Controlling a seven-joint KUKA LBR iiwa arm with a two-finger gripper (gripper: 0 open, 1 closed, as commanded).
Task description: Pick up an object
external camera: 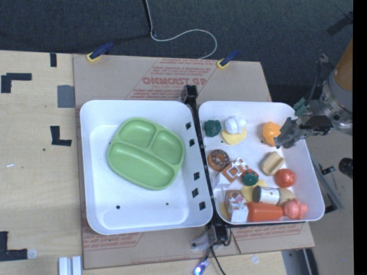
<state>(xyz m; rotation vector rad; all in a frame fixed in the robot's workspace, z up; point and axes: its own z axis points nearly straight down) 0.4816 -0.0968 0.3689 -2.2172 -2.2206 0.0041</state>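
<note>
You're on the approach: the pincer [285,135] hovers at the right bin's [255,109] three o'clock rim, grip state unreadable, just beside the orange fruit [270,132]. Next, descend squarely over it.

A single camera hangs above the bench [34,153] and looks down at a slant, far enough back to take in both white bins side by side, the left bin [92,171] and the right bin [312,171], along with the cardboard sheet [172,79] under them. The bench's far edge and the dark floor [69,10] lie along the top. The arm [344,96] enters from the right edge.
</note>
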